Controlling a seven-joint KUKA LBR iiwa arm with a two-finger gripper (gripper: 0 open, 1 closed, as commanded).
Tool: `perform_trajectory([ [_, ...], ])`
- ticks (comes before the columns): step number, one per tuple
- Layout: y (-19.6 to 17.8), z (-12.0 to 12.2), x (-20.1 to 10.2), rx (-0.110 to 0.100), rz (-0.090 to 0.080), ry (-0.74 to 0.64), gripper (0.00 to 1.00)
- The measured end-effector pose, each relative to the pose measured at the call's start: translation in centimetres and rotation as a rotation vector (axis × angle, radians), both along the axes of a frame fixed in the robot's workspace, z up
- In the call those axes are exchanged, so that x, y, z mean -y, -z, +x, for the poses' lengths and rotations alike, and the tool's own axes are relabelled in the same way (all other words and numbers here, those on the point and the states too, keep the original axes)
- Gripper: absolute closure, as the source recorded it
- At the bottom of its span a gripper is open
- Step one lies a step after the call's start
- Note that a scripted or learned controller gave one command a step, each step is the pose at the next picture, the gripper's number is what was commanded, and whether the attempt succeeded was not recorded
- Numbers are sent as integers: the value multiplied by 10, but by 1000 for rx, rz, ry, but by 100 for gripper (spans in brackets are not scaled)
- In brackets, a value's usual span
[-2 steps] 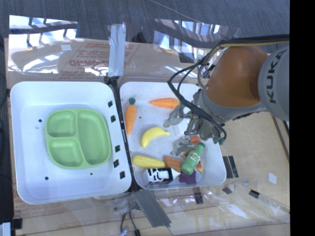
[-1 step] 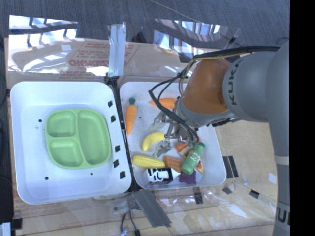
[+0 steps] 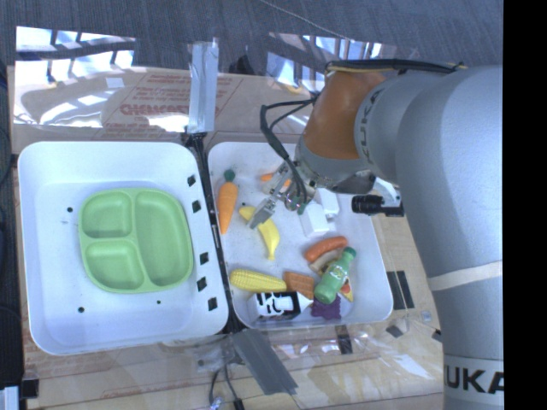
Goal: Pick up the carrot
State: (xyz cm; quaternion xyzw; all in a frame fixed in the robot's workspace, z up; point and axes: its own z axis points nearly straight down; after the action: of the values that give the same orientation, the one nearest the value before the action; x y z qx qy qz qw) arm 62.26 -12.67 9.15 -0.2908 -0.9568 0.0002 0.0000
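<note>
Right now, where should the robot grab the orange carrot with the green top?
Probably around the middle of the orange carrot, coming straight down from above. It lies flat and lengthwise beside the left wall of the right white bin, green top pointing away from the camera, so the tool should close across its narrow width.

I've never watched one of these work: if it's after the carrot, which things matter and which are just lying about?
Part of the job:
carrot, by the right bin's left wall
gripper, over that bin

Just lying about:
banana
corn cob
green bottle
sausage
green divided plate, in the left bin
</note>
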Motion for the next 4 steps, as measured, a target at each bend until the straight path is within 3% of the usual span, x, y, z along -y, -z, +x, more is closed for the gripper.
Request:
perform_trajectory([
  [1, -24, -38, -18, -1, 1, 87, 0],
  [2, -1, 19, -25, -1, -2, 129, 0],
  [3, -29, 25, 51, 1, -1, 408, 0],
  [4, -1, 35, 82, 2, -1, 612, 0],
])
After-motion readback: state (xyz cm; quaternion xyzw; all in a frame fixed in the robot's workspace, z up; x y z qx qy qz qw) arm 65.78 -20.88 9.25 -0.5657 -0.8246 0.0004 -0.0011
